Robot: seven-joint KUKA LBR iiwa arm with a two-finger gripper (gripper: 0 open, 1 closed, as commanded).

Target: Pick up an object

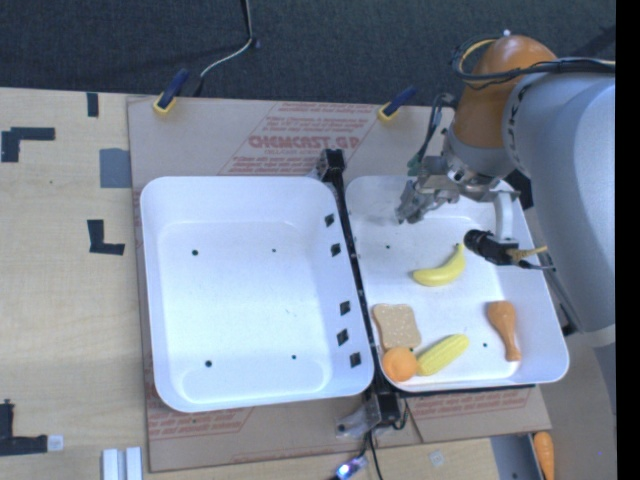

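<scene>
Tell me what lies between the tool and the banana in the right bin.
In the camera view, only bare white bin floor lies between the tool and the banana in the right bin. A black fitting sits beside the banana, off that line.

A pale wooden surface (60, 268) bears a cardboard sheet (290, 143); dark carpet (120, 18) lies beyond, crossed by a cable (240, 28).

- Two white bins were present: the left bin (240, 288) and the right bin (530, 368).
- One banana (441, 269).
- One corn cob (441, 352).
- One orange (400, 365).
- One slice of bread (396, 323).
- One chicken drumstick (505, 327).
- One gripper (414, 208).
</scene>
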